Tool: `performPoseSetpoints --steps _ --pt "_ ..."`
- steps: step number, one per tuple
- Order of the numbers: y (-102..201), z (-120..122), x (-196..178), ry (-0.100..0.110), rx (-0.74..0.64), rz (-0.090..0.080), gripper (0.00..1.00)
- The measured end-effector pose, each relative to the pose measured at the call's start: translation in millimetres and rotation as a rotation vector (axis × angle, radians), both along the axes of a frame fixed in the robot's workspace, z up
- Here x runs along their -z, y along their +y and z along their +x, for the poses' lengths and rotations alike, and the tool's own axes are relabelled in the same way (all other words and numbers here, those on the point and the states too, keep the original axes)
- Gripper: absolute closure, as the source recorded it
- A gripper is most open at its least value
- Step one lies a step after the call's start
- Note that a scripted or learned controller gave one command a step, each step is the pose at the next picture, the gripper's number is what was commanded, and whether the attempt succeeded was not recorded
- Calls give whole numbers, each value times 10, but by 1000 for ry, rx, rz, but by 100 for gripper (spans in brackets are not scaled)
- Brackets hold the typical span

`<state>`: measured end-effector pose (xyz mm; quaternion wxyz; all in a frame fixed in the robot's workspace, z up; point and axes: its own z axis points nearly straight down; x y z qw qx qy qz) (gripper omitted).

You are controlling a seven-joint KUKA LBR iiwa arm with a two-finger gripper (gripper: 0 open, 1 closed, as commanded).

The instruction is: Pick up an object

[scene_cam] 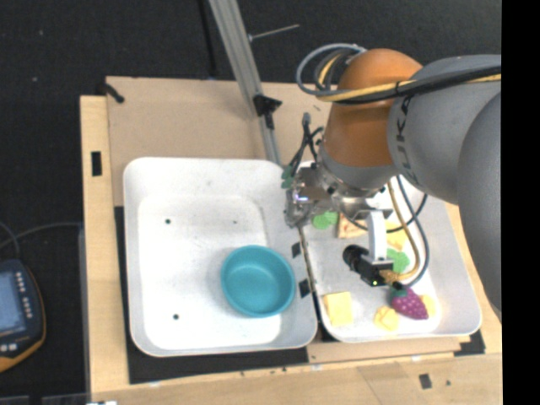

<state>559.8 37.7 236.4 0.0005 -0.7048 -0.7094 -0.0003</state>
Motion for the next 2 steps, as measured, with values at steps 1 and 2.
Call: performPoseSetpoints --steps 1,2 --pt "464 -141 -118 -3 -1 2 100" --pt "436 -137 -111 -3 4 1 0"
